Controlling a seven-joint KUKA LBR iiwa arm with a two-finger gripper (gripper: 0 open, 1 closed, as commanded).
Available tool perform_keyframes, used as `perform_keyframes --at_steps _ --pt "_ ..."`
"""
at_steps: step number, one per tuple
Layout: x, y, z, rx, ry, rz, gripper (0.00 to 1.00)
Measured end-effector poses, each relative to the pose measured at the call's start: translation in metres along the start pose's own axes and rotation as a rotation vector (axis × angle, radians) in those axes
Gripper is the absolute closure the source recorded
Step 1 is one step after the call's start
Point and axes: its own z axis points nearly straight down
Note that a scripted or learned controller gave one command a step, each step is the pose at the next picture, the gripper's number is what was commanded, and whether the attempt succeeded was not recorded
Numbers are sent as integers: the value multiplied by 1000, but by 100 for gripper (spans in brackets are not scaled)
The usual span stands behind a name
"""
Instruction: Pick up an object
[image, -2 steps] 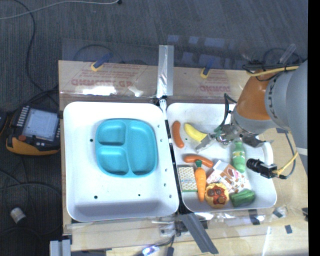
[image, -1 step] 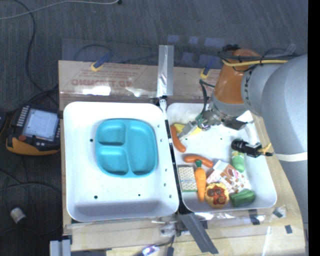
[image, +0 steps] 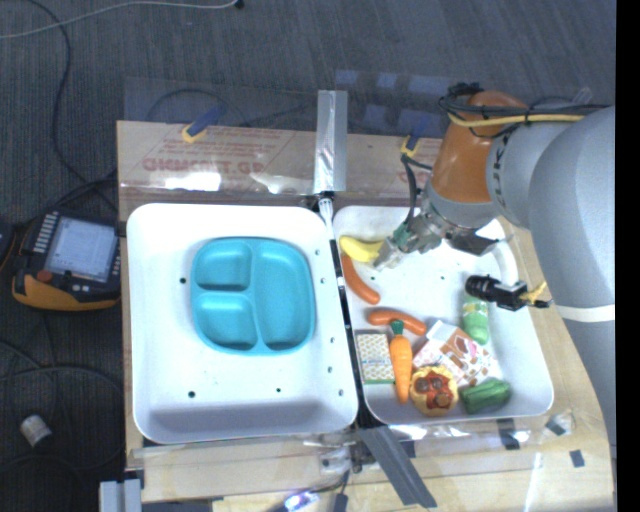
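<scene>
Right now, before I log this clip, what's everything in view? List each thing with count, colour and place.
bins: two, white, side by side on the bench
divided plate: one, blue, left bin
banana: one, yellow, right bin, far left corner
sausages: two, orange-red, right bin's left side
carrot: one, orange, right bin, near side
pizza piece: one, red and yellow, beside the carrot
pepper: one, green, right bin, near right corner
handheld pendant: one, black and orange, floor at left
arm: one, grey with orange band, from the right
tool: one, over the right bin's far end by the banana

Arm (image: 560, 190) cut off by right edge. Gripper (image: 392, 250) tip blurred, overlapping banana (image: 358, 247) at its 3 o'clock end. Right bin (image: 520, 385) rim partly hidden under arm at 2 o'clock.
</scene>
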Motion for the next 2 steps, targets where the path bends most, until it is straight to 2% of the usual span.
perform_keyframes --at_steps 1,2 --pt "-16 18 -199 10 8 -26 100" --pt "50 19 -134 13 12 92 100"
